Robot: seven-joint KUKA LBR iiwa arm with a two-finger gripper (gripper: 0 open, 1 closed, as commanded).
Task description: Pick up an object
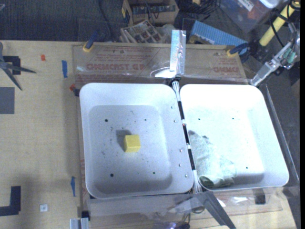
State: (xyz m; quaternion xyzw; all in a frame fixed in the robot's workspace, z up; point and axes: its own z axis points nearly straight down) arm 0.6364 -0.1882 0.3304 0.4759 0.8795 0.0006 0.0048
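Observation:
A small yellow cube (132, 143) lies on the floor of the left bin (95, 128), slightly left of its middle, casting a short shadow toward the back left. In the right bin (248, 118) a crumpled whitish-grey cloth (209, 159) lies along the left wall. It reaches down to the front-left corner, where its rolled end (214, 180) looks dark greenish. Neither object has anything touching it.
A metal strip (177, 51) stands upright behind the seam between the bins. A clear sheet with red lettering (119, 63) lies at the back. Cables, boxes and a yellow tube (276, 25) crowd the far right. The wooden bench (38, 142) extends to the left.

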